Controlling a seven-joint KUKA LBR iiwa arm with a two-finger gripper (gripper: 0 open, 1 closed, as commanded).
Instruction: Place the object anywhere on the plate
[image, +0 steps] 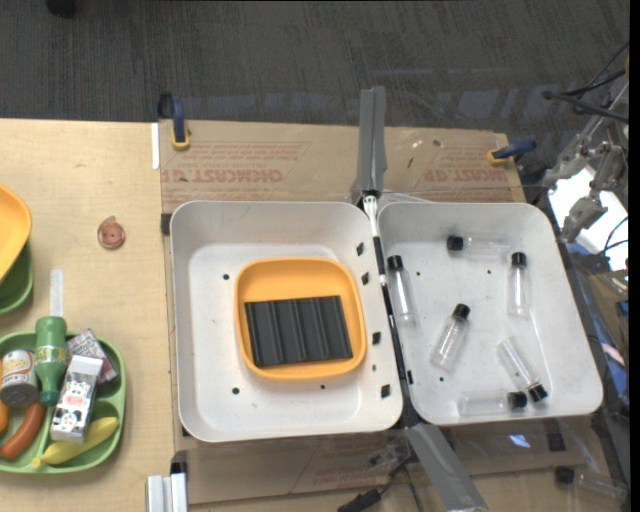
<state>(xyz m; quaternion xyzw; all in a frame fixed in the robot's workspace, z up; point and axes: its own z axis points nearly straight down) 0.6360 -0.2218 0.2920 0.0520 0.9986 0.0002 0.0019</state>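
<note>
Resting in the left bin (200, 400), orange plate (300, 278); vials (449, 338) scattered right; gripper state indiscernible

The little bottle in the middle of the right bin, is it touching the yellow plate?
Apart. The camera view shows the bottle in the right bin, the plate in the left.

A cardboard-covered bench (440, 160) bears two white bins (205, 400), side by side and touching

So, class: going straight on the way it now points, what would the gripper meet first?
Probably the right bin at its rim, just below the gripper, not a vial; blur leaves depth unclear.
</note>
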